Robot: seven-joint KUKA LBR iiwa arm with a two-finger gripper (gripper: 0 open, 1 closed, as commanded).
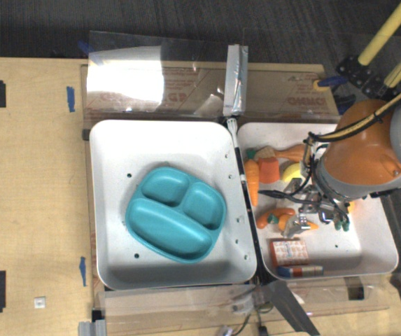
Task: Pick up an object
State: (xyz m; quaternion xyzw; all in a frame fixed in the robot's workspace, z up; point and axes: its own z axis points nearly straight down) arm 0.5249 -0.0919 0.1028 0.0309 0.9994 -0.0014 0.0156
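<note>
Right bin, centre-right of the frame: a heap of small toy foods. Nearest the pincer is a small orange-and-green piece, lying just left of the metal tip, long axis roughly left-right. Above it, toward the upper left of this bin, an orange block and a yellow piece. Below, near the lower wall, a red-and-white box lies flat.

Pincer is low over the heap, below the arm's orange band; cannot tell whether its tips are apart or together, clutter hides them. Nothing is visibly gripped.

Left bin: teal divided plate, well apart from the pincer.

Judgement: the pick turns on a short shift left.
</note>
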